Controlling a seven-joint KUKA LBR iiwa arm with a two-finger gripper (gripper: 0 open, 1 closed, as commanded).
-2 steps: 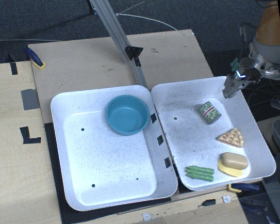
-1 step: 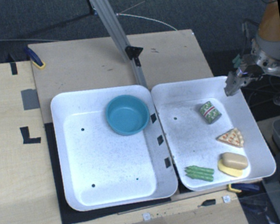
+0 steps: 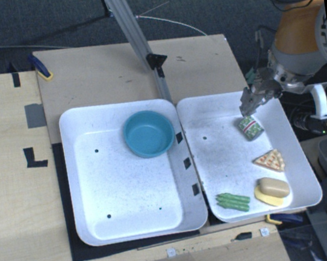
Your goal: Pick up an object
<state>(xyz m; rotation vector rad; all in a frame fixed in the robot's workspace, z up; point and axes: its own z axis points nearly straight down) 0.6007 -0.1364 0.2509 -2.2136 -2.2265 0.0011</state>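
- Grey metal arm with an orange band reaches in from the right, and its hand (image 3: pixel 250 108) hangs low over the far end of the right white plastic bin (image 3: pixel 215 149).
- Just below the hand's tip lies a small green and white can-shaped object (image 3: pixel 251 127), on its side near the bin's right wall. The tip looks very close to it or touching; which of the two is not clear.
- Whether the hand is spread or pressed together cannot be told, as its tip is dark and blurred.
- The step in hand appears to be the approach to a grasp on this small can. Nothing is seen lifted yet.
- The next move likely calls for settling squarely over the can and closing on it before rising.
- Further down the same bin lie an orange pizza-slice toy (image 3: pixel 270 161), a tan and yellow bun-shaped toy (image 3: pixel 272 191) and a green bean-like bundle (image 3: pixel 232 201).
- The left white bin (image 3: pixel 98 185) holds a round blue bowl (image 3: pixel 148 133) at its far right corner.
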